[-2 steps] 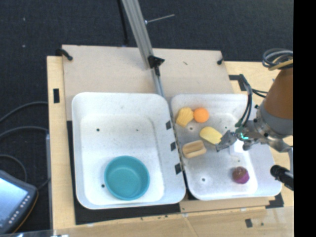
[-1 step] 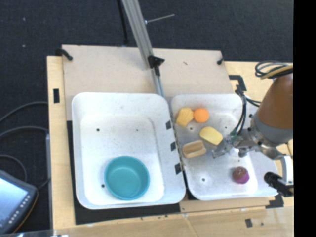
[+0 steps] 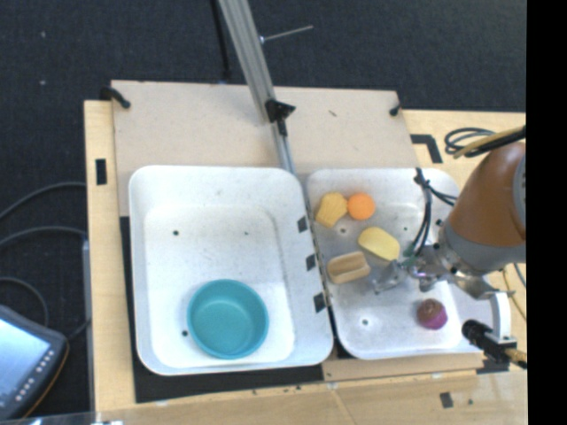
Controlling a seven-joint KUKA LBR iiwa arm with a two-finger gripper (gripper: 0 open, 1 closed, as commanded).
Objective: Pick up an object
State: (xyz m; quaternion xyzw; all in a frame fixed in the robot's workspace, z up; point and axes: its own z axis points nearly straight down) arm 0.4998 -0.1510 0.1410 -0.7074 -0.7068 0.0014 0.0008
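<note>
The right bin (image 3: 390, 343) holds a yellow piece (image 3: 330, 209), an orange ball (image 3: 361, 206), a yellow oval object (image 3: 379, 243), a tan block (image 3: 347, 266) and a small purple object (image 3: 431, 313). My gripper (image 3: 388, 279) hangs low in this bin, just right of the tan block and just below the yellow oval object. The purple object lies apart from it, to its lower right. I see nothing held in it.
A teal bowl (image 3: 228, 318) sits in the front part of the left bin (image 3: 177, 202). A metal rail (image 3: 252, 56) slants down from the top to the bins' shared wall. The arm's orange band (image 3: 489, 204) covers the right bin's right edge.
</note>
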